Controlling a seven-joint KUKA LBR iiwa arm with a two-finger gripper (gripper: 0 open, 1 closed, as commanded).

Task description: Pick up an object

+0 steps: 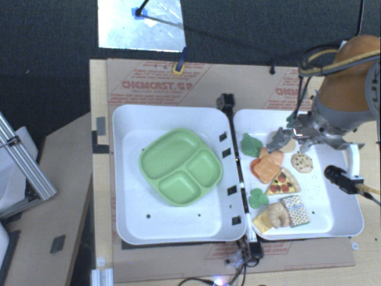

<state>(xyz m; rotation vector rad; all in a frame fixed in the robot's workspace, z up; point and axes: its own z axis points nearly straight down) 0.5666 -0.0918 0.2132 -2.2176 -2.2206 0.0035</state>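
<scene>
We count one green divided plate (180, 167) in the left bin (128, 219) and seven toy foods in the right bin (339, 219). The gripper (280, 139) hovers over that bin's far edge; we cannot tell its state.

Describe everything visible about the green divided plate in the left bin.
The green divided plate is pale green, looks like matte plastic, and has a rounded-square outline with three compartments: one large one at the far side and two smaller at the near side. It lies flat, turned at an angle, near the middle of the left bin, right side up, with nothing in it.
</scene>
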